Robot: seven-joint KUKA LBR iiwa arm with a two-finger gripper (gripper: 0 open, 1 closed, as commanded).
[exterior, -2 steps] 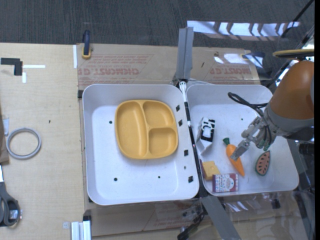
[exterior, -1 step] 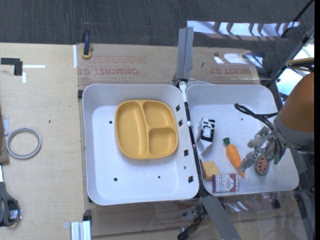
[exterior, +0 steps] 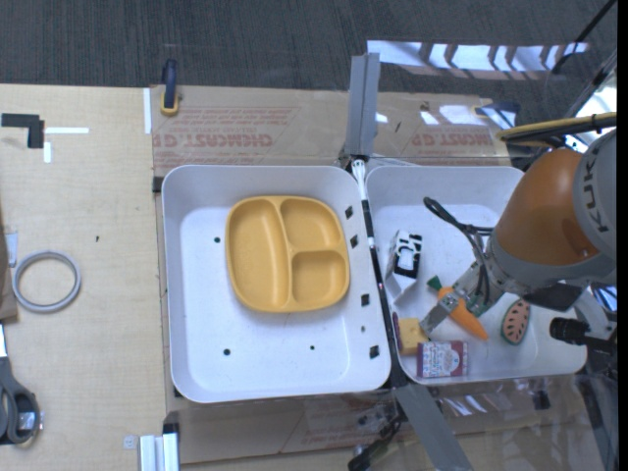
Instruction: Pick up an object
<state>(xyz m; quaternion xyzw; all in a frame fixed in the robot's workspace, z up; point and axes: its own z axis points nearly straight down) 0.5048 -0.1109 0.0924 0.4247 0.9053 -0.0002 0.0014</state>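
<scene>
Two white bins are borne side by side on the surface [exterior: 78,194]. The left bin [exterior: 196,351], well away from the tool, holds one yellow divided plate [exterior: 287,253]. The tool [exterior: 444,312] is seen low in the right bin [exterior: 510,189], under the arm's orange band [exterior: 551,209].

Tool state: one grey finger [exterior: 439,315] is made out, angled down beside the toy carrot [exterior: 461,312] and seemingly touching it. How far the tool is open cannot be told, and nothing is seen held between its parts.

Objects counted around the tool, all near: one toy carrot, the likeliest target, touching or just beside it; one watermelon slice [exterior: 516,322] on the arm's side; one small red carton [exterior: 443,359] just beyond the tip; one yellow block [exterior: 409,334] beside that; one black-and-white item [exterior: 406,256] farther off.

Risk, judged: the carrot lies slanted and rounded, so it may be pushed aside or squeezed out on closing. Crowding with the carton and block could cause a snagged or double grasp.
</scene>
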